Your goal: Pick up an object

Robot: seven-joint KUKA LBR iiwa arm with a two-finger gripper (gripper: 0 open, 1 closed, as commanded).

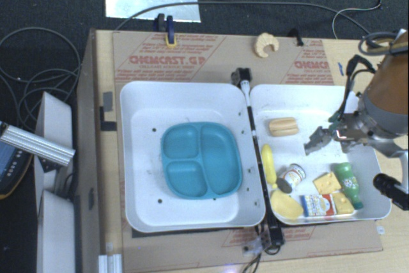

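The jaws (323,137) hang spread wide and hold nothing, over bare floor in the middle of the right bin (307,99), with open room toward its far wall. The table (211,54) is brown board on dark carpet, cables trailing around it. The left bin (137,156) holds a blue divided plate (201,160). The right bin's objects crowd its near edge: bread roll (283,126), banana (268,164), small can (291,176), cheese wedge (327,183), green bottle (349,181).

Arm cut off at the frame's right edge

I can't read the small carton (314,204) label near the right bin (300,99) front rim; the gripper (323,137) is too dim, perhaps parted.
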